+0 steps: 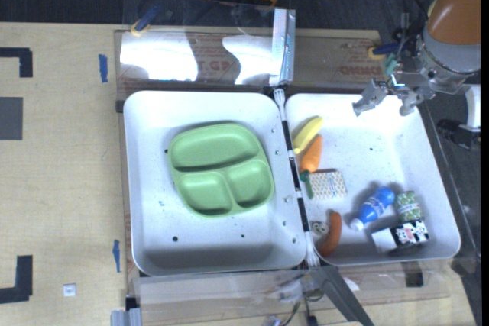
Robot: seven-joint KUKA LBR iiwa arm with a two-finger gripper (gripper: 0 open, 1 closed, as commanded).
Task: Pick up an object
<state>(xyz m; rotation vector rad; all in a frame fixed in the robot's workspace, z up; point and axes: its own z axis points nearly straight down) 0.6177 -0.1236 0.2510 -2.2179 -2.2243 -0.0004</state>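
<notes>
**Gripper parked over the top of the right bin, all the goodies are below it**

The gripper (pixel 390 97) sits in the upper right of the frame, over the top edge of the right bin (pixel 439 164). Its fingers look spread apart with nothing between them, so it's released and empty. Behind it the grey arm with the orange band (pixel 457 19) runs off the upper right corner.

Everything grabbable lies lower in the frame than the gripper. Closest candidates, I'd say: the yellow banana (pixel 306 131) and the orange carrot (pixel 311 153), tucked against the bin's left wall, down and to the left of the fingers. Both have their long axis running roughly top-right to bottom-left, touching or nearly so. Below them is a speckled sponge-like pad (pixel 328 184), then a brownish sausage (pixel 330 232) near the bottom left corner. Bottom right has a blue-and-white bottle (pixel 374 208), a small green can (pixel 409 204) and a black-and-white carton (pixel 403 236), bunched close together.

The left bin (pixel 145 164) holds a green divided plate (pixel 221 168).

My guess is the next move is a drop down-left toward the banana/carrot pair, and those two being so tight could make a clean pinch tricky.
</notes>
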